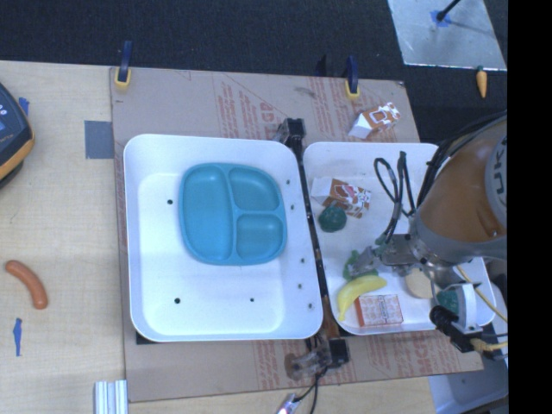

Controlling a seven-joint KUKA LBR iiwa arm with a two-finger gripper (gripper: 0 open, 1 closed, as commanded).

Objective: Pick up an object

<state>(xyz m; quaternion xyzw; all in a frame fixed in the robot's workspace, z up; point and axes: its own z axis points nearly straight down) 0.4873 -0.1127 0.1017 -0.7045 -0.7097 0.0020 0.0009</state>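
The right bin [345, 155] holds several small items: a brown-and-white carton [349, 195], a dark green ball [332, 219], a light green piece [354, 263], a yellow banana [358, 290] and a red-and-white packet [379, 310]. My gripper [377, 254] hangs low in this bin, just right of the light green piece and above the banana. Its tips are too dark and small to read. The grey arm with its orange band [461, 201] covers the bin's right side. A pale round thing [419, 284] peeks out beneath the wrist.
The left bin [155, 309] carries a blue divided plate [233, 213]. A second small carton [374, 121] lies on the cardboard behind the right bin. A toy sausage [28, 283] rests on the bench at far left. Black cables [392, 184] loop over the right bin.
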